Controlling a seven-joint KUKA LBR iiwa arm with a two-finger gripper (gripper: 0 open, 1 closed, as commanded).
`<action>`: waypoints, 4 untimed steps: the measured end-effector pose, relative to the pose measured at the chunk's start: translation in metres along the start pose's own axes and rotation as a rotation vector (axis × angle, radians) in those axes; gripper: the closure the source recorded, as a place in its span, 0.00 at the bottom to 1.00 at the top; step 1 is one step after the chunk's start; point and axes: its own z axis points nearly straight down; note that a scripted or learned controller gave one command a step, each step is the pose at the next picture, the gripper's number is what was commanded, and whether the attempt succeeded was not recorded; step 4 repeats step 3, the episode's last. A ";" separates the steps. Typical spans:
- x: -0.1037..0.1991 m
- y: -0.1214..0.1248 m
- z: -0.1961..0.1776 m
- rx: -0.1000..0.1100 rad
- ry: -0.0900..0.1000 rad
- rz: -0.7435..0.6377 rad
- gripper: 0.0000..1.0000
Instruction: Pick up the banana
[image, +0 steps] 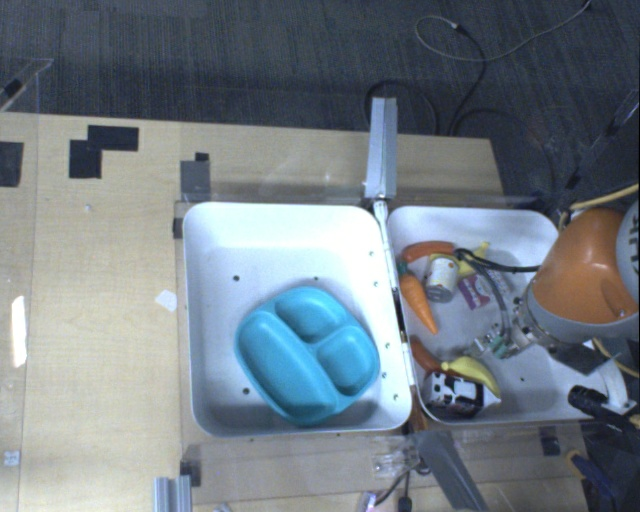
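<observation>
banana (473, 371) near bin (520, 410) front edge

The arm (585, 285) is crowding the right bin (520, 225), covering its right half. A carrot (420, 302) and what may be a can (440, 279) are blocking its left side. The blue tray (305, 352) is leaving the left bin's (215, 300) upper part open.

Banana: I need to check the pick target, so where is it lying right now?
The banana lies in the right bin, near its front edge, just below the gripper and beside a black-and-white object.
</observation>
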 end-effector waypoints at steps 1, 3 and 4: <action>-0.007 -0.003 0.000 -0.001 -0.001 -0.231 0.00; -0.028 -0.015 -0.123 0.008 0.007 -0.627 0.00; -0.028 -0.015 -0.123 0.008 0.007 -0.627 0.00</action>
